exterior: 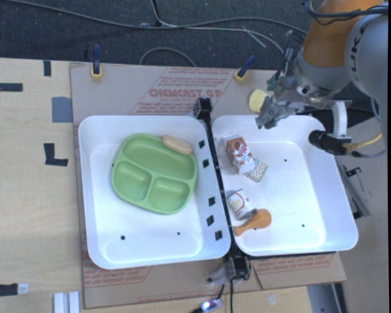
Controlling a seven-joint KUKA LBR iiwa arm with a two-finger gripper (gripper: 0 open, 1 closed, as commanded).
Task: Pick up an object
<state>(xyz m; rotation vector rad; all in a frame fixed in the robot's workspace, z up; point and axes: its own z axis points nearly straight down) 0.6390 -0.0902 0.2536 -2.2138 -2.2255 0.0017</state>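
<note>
My gripper (268,119) hangs over the far left corner of the right bin (316,194), just above its rim. A pale yellow round thing (257,100) sits right against the gripper's left side, and I cannot tell whether it is held. Lower in the right bin lie a red and white carton (239,152), a small patterned packet (257,170), a labelled little tub (239,203) and an orange drumstick-shaped toy (254,221). In the left bin (98,201) a green divided plate (155,173) holds a tan roll (176,145) on its far edge.
The black divider (210,168) with clips runs between the two bins. Blue and yellow clamps (95,62) (244,68) pin the cardboard sheet at the back. The arm's black attachment (326,140) reaches over the right bin's far right corner.
</note>
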